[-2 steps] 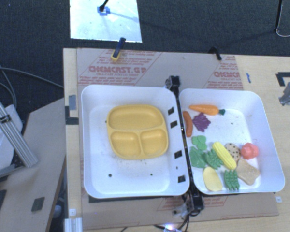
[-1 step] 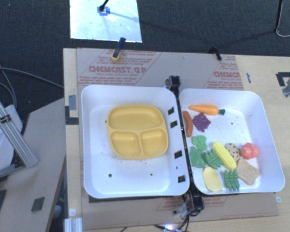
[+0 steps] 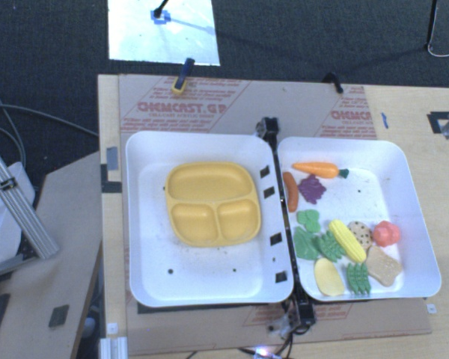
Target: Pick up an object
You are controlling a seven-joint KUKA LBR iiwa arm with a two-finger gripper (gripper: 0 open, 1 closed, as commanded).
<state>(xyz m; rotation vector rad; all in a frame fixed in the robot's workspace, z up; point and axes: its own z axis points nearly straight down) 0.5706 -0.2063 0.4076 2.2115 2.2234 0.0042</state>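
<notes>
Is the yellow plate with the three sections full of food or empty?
Empty. The yellow three-section plastic plate in the left white bin shows only bare yellow compartments. All the toy food, like the orange carrot, lies in the right white bin.

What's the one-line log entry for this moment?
left bin: yellow divided plate | right bin: toy foods incl. carrot, corn | pick: not yet done
</notes>
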